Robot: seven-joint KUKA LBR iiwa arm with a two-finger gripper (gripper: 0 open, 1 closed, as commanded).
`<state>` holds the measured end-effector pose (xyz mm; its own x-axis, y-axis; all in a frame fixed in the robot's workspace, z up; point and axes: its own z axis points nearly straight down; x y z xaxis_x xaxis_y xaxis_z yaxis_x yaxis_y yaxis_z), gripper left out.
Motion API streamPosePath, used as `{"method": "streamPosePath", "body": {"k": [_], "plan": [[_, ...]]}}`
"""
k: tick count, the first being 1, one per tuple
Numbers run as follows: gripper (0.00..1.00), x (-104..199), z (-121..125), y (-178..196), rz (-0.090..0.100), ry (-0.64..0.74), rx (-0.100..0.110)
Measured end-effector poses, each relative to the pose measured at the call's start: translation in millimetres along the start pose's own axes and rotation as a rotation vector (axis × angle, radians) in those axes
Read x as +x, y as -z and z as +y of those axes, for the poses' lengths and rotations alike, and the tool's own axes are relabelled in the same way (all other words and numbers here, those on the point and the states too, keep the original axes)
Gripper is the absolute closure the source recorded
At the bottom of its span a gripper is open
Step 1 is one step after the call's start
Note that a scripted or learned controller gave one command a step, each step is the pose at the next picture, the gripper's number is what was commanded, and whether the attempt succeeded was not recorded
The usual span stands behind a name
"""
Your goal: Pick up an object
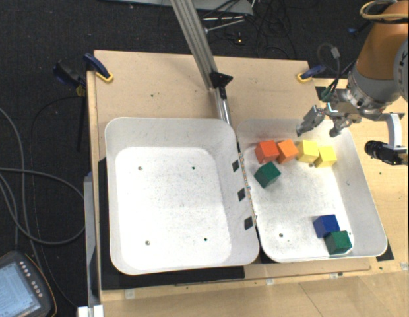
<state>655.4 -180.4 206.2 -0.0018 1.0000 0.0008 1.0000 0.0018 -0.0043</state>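
The right bin (363, 197) holds several blocks. Along its far side sit two orange blocks (266, 152) (287, 150) and two yellow blocks (309, 152) (326, 156) in a row. A green block (267, 175) lies just in front of the orange ones. Near the front right corner a blue block (326, 225) touches another green block (338, 242). My gripper (321, 125) hangs open above the bin's far right part, just behind and above the yellow blocks, with nothing between its fingers.
The left bin (119, 177) lies beside the right one on the wooden bench. A slanted metal pole (194, 35) rises from between the bins at the back. Clamps (99, 68) (310, 73) sit at the bench's far corners.
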Motion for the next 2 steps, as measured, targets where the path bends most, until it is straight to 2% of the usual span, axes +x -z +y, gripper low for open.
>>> {"method": "streamPosePath", "body": {"k": [1, 2], "plan": [[0.00, 0, 1, 3, -0.002, 0.002, -0.004], [0.00, 8, 9, -51, -0.001, 0.002, -0.001]]}}
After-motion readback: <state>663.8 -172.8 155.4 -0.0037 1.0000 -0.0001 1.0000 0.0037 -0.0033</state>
